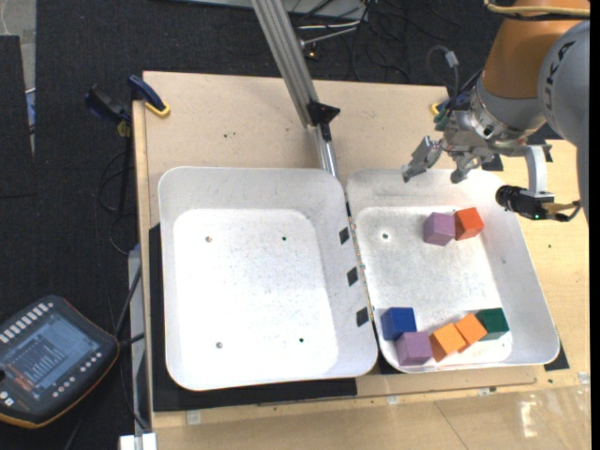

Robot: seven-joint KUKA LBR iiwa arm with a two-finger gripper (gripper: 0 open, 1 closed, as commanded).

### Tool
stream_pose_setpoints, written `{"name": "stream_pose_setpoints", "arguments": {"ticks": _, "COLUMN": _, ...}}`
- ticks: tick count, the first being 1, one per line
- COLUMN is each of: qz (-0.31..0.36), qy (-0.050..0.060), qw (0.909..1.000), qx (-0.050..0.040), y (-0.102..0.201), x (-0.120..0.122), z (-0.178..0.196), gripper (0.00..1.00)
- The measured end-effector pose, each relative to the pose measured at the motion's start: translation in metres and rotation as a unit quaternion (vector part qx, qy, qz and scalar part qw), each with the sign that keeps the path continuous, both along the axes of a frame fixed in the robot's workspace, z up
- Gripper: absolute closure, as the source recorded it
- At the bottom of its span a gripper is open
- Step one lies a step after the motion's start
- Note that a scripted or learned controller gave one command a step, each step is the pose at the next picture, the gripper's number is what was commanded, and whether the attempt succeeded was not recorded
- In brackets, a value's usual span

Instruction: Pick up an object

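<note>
We saw the gripper [441, 164] hanging jaws spread and empty over the right bin's [525, 279] far rim, so we judged it should drop straight onto the near purple cube [438, 229], clear of the touching orange cube [468, 222].

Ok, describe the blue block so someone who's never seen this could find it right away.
Look in the right bin, along its near edge, where four blocks sit in a row. The blue block is at the left end, beside a purple block, and it is the sole blue one.
</note>
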State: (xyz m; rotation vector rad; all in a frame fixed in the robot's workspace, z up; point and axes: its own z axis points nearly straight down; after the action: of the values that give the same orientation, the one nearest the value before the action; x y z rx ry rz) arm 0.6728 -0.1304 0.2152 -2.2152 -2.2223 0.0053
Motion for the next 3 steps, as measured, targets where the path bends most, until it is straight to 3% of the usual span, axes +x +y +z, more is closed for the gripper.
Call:
{"name": "stream_pose_setpoints", "arguments": {"ticks": 2, "qz": -0.001, "qy": 0.000, "qw": 1.0000, "qx": -0.0002, "y": 0.008, "x": -0.003, "z": -0.116, "gripper": 0.00}}
{"name": "stream_pose_setpoints", "arguments": {"ticks": 3, "qz": -0.001, "qy": -0.004, "qw": 1.0000, "qx": -0.0006, "y": 0.008, "x": -0.001, "z": -0.101, "gripper": 1.00}}
